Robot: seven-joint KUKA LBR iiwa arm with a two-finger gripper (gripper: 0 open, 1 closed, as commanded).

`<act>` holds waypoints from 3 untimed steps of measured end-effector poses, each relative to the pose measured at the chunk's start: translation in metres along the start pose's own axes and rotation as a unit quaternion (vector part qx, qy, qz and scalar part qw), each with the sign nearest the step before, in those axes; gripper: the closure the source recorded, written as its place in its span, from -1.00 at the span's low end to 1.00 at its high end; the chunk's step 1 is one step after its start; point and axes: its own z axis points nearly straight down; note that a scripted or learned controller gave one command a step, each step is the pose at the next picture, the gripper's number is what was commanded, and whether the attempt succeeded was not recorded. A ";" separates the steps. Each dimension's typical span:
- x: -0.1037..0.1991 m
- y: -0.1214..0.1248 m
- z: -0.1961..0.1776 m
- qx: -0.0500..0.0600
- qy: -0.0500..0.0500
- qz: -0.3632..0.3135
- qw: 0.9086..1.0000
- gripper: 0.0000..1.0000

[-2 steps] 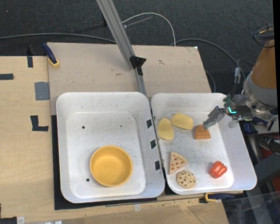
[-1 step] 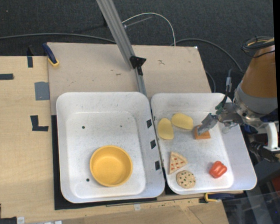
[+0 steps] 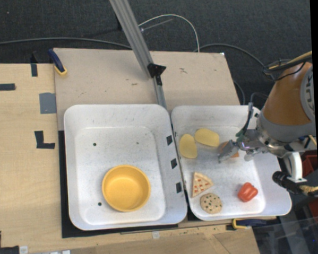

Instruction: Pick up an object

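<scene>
Holding, perhaps, one yellow bowl (image 3: 126, 187).

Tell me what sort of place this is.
Likely a robotics lab test bench: a grey-and-orange arm reaches over two white bins, toy food like a pizza slice lies inside, and cables trail behind.

Two white bins: the left bin (image 3: 78, 154) and the right bin (image 3: 269, 197). One yellow bowl (image 3: 126, 187). Two pale yellow pieces (image 3: 188, 146) (image 3: 207, 137), one pizza slice (image 3: 201, 184), one cookie (image 3: 211, 203), one red pepper (image 3: 247, 192).
</scene>
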 end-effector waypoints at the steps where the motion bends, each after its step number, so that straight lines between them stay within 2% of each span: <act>1: -0.003 -0.005 0.045 0.000 0.000 0.000 1.000 -1.00; 2: -0.002 -0.004 0.033 -0.002 0.000 -0.001 1.000 1.00; 3: -0.004 0.000 -0.029 -0.006 -0.001 -0.001 1.000 1.00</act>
